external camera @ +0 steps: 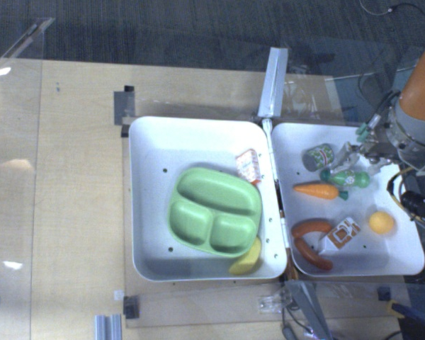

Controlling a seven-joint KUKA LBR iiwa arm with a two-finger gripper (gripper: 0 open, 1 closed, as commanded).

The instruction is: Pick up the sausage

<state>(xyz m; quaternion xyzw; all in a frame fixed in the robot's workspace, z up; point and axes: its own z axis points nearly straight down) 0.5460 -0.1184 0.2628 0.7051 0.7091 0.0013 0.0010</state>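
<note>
Wooden bench [64,190] carries two shallow white bins side by side. Left bin [149,147] contains a green divided tray [214,210], a yellow banana [246,259] at the tray's near right corner, and a small red-and-white packet [248,165] near the bin's right wall. Right bin [404,261] contains the sausage [308,241], a curved red-brown piece lying at the near left corner, touching a small brown carton [341,234]. Also present: a carrot [316,190], a green bottle [348,179], a green can [318,156] and a yellow lemon [381,223]. Gripper [350,156] hangs over the bin's far side, beside the can and bottle, with the carrot lying between it and the sausage. Nothing is seen between its jaws; whether they stand open or closed cannot be told.
</note>
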